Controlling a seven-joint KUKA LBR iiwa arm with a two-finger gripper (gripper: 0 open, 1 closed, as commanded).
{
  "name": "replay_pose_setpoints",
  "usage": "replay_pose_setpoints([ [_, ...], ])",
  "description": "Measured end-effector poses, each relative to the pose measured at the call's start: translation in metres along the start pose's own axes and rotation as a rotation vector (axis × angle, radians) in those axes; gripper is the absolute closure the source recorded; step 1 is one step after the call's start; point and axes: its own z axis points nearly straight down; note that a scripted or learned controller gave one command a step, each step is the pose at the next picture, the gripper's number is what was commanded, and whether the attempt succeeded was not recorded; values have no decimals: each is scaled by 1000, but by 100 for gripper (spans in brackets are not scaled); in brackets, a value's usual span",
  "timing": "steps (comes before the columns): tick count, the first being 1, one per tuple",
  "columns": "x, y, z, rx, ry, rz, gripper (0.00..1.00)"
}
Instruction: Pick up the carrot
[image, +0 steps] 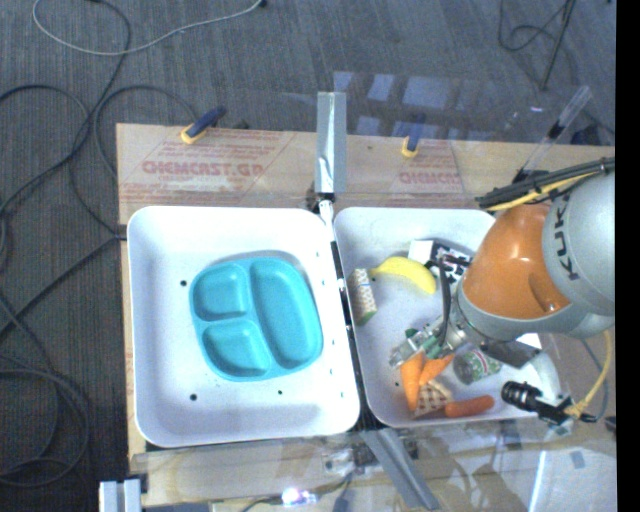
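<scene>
Carrot (412, 376) lies just below the jaws (437, 343); cannot tell their state.

robot lab: clamped bench (200, 165), loose cables (40, 120) on carpet, kuka arm (560, 265).

You are looking at a crowded right bin (352, 390); the arm (530, 270) is covering its right half, a banana (405, 272) and small clutter are hemming the carrot (411, 379) in; the left bin (160, 400) is offering open floor around the blue tray (258, 315).
</scene>
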Motion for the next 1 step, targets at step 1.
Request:
replay_pose_setpoints([
  [1,78,56,-82,24,7,358,100],
])
